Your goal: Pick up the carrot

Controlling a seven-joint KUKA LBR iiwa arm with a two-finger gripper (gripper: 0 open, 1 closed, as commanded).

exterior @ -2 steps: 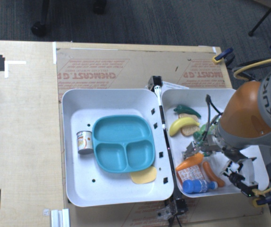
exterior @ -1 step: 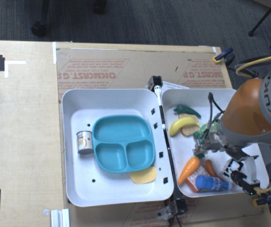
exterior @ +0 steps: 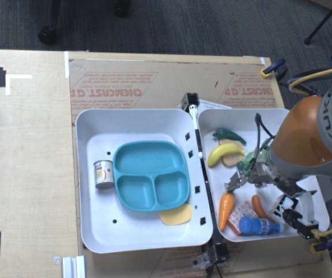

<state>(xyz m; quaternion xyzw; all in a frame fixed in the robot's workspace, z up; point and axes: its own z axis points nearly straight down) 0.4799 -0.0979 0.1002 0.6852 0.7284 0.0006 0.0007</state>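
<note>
Where the carrot point(exterior: 226, 209) lies, orange tip toward the near wall of the right bin point(exterior: 322, 210), nothing grips it. Just beside it: a blue bottle point(exterior: 259, 226) and a small orange sausage point(exterior: 258, 206). A banana point(exterior: 224, 153) lies farther back. My pincer point(exterior: 242, 180) hovers just above the carrot; whether released or clenched, I cannot tell. Left bin point(exterior: 91, 172): teal plate point(exterior: 151, 175), small can point(exterior: 103, 173).

One fixed camera looks down at a slant on both white bins point(exterior: 85, 172) from above the bench point(exterior: 27, 155)
</note>
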